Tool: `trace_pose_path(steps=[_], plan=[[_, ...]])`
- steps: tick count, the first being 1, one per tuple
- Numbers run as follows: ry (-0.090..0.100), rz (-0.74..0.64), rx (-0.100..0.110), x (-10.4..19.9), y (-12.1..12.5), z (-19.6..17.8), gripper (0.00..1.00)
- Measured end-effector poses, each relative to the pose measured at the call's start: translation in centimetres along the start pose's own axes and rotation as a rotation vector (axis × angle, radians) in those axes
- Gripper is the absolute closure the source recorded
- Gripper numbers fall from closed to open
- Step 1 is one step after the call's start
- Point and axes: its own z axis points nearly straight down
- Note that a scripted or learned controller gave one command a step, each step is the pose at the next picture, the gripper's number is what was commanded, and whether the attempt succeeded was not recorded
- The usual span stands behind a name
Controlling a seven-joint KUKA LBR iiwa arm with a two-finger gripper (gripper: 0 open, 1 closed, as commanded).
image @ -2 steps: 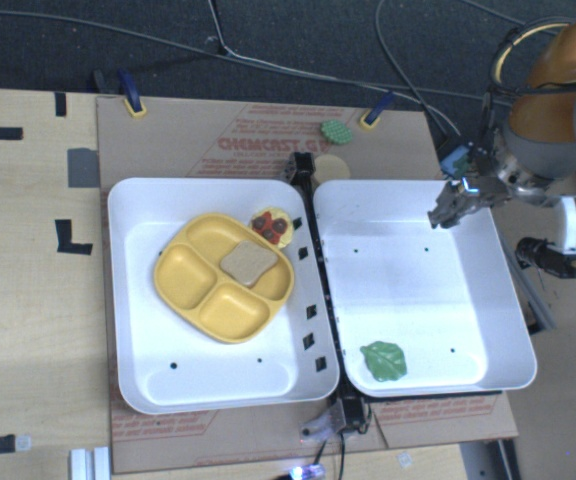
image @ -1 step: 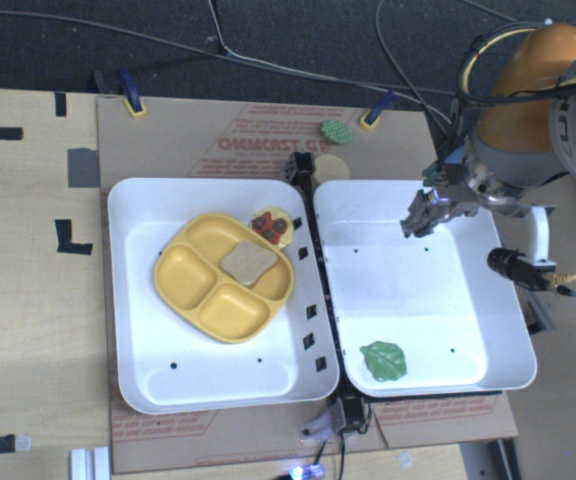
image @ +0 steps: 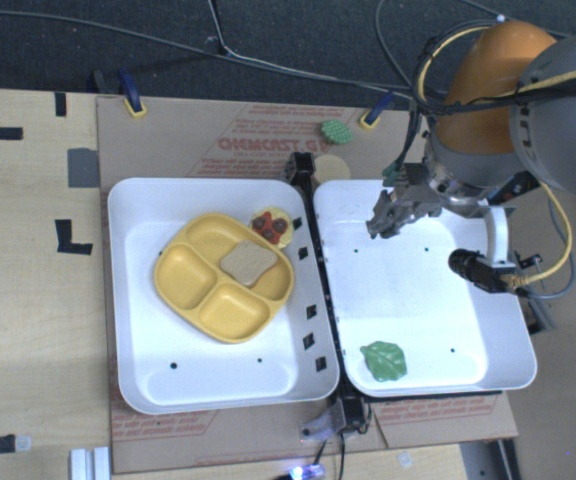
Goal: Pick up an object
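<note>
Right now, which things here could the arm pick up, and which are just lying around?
Job: gripper over the right bin; green leafy piece in it; in the left bin, yellow divided tray, bread slice, red berries.

Lying about: green studded piece on the cardboard; blue clamps; cables.

2 white bins (image: 133, 298) sit on a tan cardboard sheet (image: 178, 143) printed with faded red lettering. In the left bin, a yellow divided tray (image: 193, 283) holds a light brown slice of toast (image: 247, 262), and beside it a small pale yellow item topped with dark red pieces (image: 271, 225). In the right bin lies a green leafy object (image: 383, 359). A small green dotted piece (image: 335, 130) rests on the cardboard. The arm is grey with an orange band (image: 493, 73); its gripper (image: 386, 220) is dark grey. The bench (image: 28, 298) is pale wood with black marks.
</note>
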Motion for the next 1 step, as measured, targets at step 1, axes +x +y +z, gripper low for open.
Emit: trace_pose_path(steps=[1], plan=[[-0.001,0.001,0.003,6.00,-1.62,1.09,1.00]])
